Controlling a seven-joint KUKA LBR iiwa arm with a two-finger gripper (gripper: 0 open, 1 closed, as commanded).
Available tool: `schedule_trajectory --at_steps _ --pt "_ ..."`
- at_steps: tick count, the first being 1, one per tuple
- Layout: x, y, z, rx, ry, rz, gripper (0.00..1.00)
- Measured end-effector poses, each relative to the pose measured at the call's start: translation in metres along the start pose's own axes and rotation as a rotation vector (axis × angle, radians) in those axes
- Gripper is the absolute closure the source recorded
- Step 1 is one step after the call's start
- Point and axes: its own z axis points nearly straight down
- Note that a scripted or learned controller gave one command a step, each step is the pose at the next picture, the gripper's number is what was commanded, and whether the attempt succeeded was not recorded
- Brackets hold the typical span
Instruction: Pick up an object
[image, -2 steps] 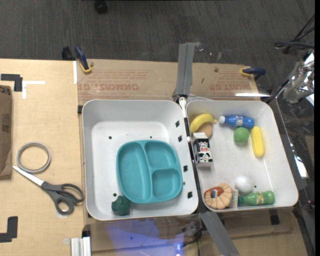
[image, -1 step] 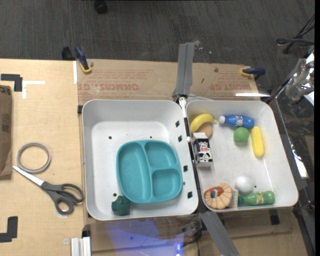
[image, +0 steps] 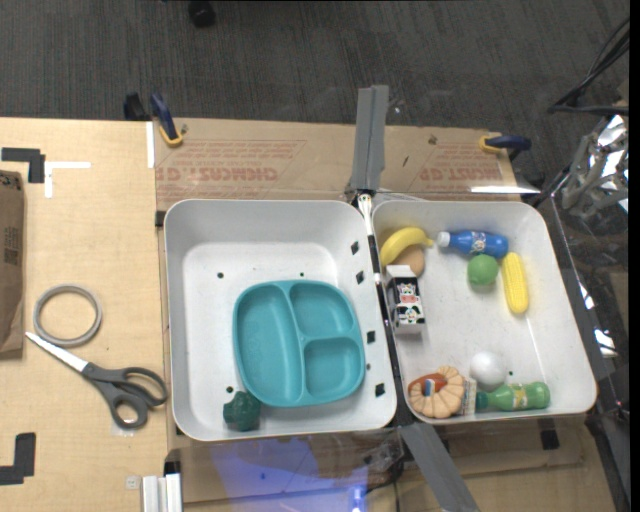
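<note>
Looking down on the bench, a teal divided plate (image: 298, 343) is seen lying flat in the left white bin (image: 200, 250), and all places are given from this plate. A small dark green object (image: 241, 411) is found touching its lower left corner, in the same bin.

To the right of the plate, past the wall between the bins, the right white bin (image: 562, 300) holds the other objects that can be picked. Nearest to the plate a small carton with a cow print (image: 406, 300) is placed, just beside the dividing wall. Further up and right a yellow banana (image: 404, 243), a blue bottle (image: 474, 242), a green ball (image: 482, 271) and a yellow corn cob (image: 514, 283) are gathered. Lower right of the plate a round orange toy (image: 440, 392), a white ball (image: 488, 369) and a green bottle (image: 515, 397) lie close together.

Left of the plate, outside the bins, scissors (image: 110, 380) and a tape ring (image: 67, 314) are laid on the bench.

How the jaws stand cannot be told.
</note>
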Motion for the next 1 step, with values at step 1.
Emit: schedule_trajectory --at_steps 1 --pt "-0.0040 0.0315 0.0311 -0.004 0.002 -0.322 1.00"
